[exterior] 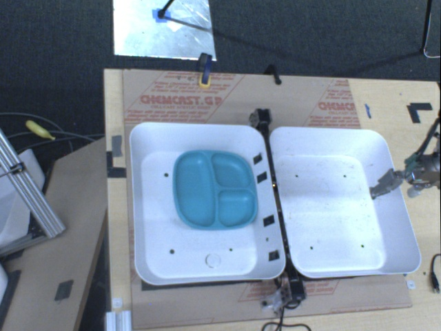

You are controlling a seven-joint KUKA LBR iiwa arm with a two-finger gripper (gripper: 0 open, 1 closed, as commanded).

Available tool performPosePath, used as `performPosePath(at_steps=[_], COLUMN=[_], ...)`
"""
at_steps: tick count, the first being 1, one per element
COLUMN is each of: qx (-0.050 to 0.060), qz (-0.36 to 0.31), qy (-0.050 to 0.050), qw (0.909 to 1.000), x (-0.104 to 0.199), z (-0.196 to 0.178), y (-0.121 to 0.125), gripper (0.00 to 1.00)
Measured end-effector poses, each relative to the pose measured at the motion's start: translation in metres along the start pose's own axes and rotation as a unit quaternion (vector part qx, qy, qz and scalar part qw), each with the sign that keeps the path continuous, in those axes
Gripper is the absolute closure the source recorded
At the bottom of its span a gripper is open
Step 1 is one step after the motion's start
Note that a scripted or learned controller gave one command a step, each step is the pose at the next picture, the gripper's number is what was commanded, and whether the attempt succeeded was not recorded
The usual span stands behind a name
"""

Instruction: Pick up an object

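Observation:
A light blue divided plate (213, 189) lies flat in the middle of the left bin (148, 157), its three compartments bare. My gripper (383, 184) reaches in at the right edge of the view, over the right rim of the right bin (331, 254). It is far from the plate, a whole bin's width to its right. Nothing shows between the gripper's tips.
Both bins sit side by side on a cardboard sheet (186, 98) over the wooden bench. Black clips (262, 178) line the seam between them. A shiny foil square (164, 18) lies on the dark floor behind. Aluminium framing (24, 185) stands at the left.

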State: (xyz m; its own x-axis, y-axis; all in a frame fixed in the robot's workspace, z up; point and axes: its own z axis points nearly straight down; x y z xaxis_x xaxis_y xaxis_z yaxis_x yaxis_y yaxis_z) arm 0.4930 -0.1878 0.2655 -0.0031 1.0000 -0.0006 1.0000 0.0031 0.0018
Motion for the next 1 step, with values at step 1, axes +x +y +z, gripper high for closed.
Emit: performPosePath(at_steps=[1], qx=[0.002], qz=[-0.003], qy=[0.001], qw=[1.0], x=[0.0344], z=[0.1018], y=[0.0634], gripper=[0.0])
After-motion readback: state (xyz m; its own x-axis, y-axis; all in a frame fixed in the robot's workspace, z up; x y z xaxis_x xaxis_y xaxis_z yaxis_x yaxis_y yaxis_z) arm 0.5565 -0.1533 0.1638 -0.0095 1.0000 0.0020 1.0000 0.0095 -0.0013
